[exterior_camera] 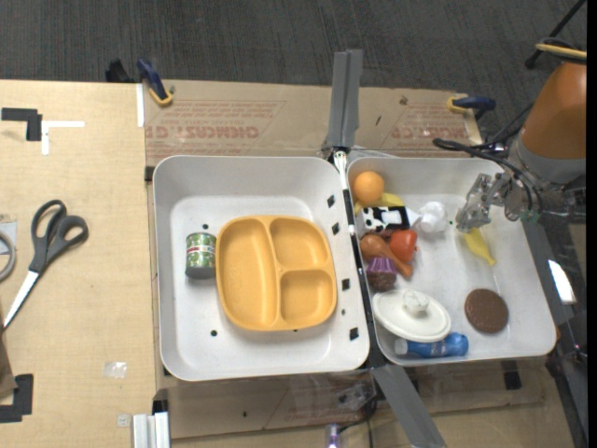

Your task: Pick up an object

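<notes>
Several small objects lay crowded along the left side of the right bin [522, 343], so you found the gripper [474, 215] over its freer part, just above the yellow banana [479, 245]. Its fingers looked spread, nothing between them.

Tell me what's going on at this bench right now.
A robot arm reaches in from the right, its gripper low over the right bin, just above a yellow banana. Nothing is visibly held. The left bin has a yellow divided plate and a small green can.
</notes>
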{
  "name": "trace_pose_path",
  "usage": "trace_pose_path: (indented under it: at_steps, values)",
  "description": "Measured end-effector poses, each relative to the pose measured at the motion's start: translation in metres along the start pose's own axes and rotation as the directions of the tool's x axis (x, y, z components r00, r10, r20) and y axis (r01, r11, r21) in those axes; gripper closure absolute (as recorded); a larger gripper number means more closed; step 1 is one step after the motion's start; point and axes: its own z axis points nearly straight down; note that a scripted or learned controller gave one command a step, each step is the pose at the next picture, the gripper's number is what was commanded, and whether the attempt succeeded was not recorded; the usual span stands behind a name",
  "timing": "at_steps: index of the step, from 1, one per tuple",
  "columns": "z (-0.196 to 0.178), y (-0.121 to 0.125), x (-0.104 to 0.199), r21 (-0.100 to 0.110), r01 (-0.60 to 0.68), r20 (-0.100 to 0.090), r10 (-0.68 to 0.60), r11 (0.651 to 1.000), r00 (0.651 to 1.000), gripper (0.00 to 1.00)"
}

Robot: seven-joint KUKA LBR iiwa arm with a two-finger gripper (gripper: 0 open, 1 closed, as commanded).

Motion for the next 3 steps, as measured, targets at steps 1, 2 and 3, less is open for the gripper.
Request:
trace_pose_path:
  at_steps: [1, 2, 3]
  values:
    - [-0.148, 0.04, 0.015, -0.001, -0.128, -0.006, 0.128, 0.992, 0.992, 1.0]
    - [0.003, -0.003, 0.07, -0.002, 0.021, -0.012, -0.021, 1.0, 1.0, 1.0]
    - [0.002, -0.002, 0.07, -0.002, 0.022, -0.01, -0.022, 1.0, 1.0, 0.0]
